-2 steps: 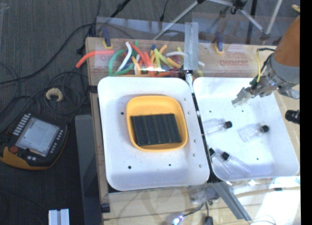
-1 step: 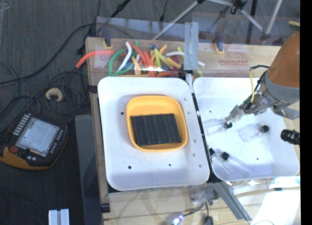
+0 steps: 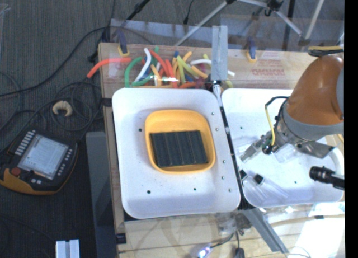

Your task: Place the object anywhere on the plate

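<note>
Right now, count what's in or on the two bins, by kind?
White bins: 2
Yellow plate: 1
Dark ribbed slab on the plate: 1
Clear object near the gripper: 1, hard to make out
Total: 5

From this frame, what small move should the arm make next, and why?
Probably lift clear of the right bin and travel left toward the yellow plate, but only if it has the object. The gripper sits low over the right bin, the plate lies in the left bin, and a dark ridged slab covers its middle.
</note>
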Robot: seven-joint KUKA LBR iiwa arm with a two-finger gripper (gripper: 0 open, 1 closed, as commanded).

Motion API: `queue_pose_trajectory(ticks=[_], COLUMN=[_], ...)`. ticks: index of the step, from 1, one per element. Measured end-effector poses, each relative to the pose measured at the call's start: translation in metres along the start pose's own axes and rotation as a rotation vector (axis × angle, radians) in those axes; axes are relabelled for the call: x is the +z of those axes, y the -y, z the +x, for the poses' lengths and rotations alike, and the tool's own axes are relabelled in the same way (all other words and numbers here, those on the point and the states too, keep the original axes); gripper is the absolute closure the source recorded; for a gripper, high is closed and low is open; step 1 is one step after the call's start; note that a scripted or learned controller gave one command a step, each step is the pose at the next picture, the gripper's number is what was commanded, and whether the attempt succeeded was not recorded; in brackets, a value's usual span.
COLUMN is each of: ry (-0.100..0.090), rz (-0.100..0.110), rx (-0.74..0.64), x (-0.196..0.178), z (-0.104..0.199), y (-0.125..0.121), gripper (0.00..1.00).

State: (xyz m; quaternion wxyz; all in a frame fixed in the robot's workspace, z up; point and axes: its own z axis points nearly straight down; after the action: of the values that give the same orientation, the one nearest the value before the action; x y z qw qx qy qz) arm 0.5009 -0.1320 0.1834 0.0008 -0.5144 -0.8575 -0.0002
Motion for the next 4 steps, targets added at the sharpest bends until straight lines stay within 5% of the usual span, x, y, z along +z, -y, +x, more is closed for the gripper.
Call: queue_pose_trajectory(ticks=[1, 2, 3, 4], ry=[0.023, 0.005, 0.002, 0.003], rz=[-0.011, -0.003, -0.002, -0.002], rx=[-0.28, -0.493, -0.778, -0.994], x=[0.013, -0.014, 0.0, -0.001], z=[0.015, 0.038, 0.084, 0.074], y=[0.006, -0.006, -0.027, -0.119], gripper=[1.0, 1.0, 1.0, 1.0])
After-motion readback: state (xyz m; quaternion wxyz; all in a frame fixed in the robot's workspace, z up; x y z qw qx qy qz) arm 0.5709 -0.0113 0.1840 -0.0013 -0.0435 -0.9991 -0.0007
